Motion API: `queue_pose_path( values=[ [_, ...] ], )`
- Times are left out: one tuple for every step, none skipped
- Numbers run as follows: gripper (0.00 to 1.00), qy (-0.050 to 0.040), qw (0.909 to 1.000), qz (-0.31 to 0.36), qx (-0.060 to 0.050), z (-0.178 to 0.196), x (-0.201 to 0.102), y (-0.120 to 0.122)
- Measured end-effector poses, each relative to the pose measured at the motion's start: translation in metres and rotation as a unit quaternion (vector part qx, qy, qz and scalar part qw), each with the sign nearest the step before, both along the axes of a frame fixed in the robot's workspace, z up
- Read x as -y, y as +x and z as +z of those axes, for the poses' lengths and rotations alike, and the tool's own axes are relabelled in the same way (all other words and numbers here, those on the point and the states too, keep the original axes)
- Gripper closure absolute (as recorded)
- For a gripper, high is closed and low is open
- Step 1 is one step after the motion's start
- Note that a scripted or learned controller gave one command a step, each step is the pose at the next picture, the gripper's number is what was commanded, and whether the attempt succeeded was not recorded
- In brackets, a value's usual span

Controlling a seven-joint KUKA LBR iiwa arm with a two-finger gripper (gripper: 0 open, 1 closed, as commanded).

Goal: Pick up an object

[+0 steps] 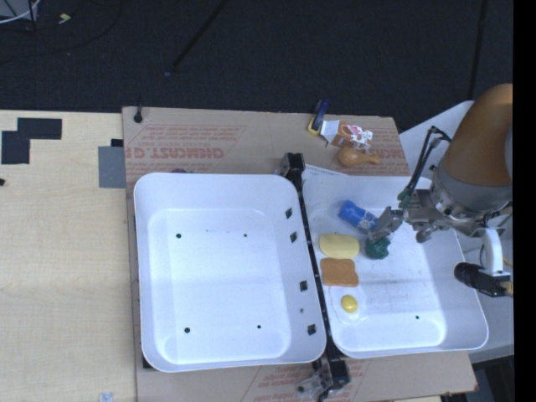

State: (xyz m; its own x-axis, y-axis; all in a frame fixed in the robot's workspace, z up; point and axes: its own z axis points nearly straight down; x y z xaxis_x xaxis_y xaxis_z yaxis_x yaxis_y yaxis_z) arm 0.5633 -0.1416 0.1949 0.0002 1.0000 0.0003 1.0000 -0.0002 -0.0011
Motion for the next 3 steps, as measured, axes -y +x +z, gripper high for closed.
queue_pose_path(
  values=[
    [0.00, -0.0002, 1.0000, 0.002, 0.003, -0.110, -0.037, 0.085],
    [1.00, 0.0018, 1.0000, 0.000, -0.006, -0.099, -0.036, 0.078],
    [1.00, 0.0005, 1.0000, 0.001, 0.001, -0.003, -0.081, 0.081]
  ],
)
